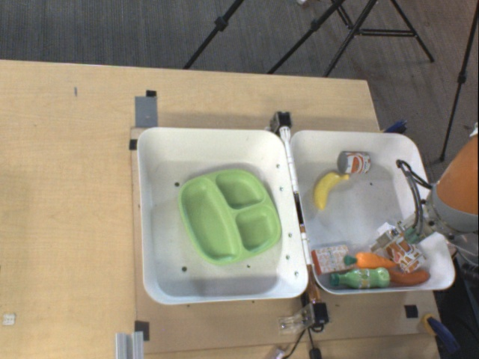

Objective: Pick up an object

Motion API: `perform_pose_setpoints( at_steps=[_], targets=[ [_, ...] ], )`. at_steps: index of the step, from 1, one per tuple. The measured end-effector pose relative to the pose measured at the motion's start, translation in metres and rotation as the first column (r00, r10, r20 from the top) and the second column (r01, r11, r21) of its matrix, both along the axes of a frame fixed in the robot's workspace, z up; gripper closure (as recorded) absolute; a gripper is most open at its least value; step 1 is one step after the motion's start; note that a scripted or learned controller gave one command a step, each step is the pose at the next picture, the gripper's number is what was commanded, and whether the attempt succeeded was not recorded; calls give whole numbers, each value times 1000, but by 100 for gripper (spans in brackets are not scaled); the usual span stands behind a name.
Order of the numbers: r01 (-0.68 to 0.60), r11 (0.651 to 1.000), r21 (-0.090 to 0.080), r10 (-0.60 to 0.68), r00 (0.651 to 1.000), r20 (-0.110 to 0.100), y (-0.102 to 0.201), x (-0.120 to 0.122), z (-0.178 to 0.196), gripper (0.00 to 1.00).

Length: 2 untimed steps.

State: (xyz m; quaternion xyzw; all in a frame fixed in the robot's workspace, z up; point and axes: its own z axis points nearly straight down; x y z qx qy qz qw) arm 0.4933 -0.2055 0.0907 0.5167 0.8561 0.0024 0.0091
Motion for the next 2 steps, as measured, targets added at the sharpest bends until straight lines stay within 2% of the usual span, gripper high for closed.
perform_pose_setpoints(
  at_steps=[1, 2],
  targets=[
    [-2, 1000, -2, 2, 1000, 11, 1, 5, 13, 100],
    [210, 978, 6, -210, 978, -10, 54, 59, 71, 100]
  ],
)
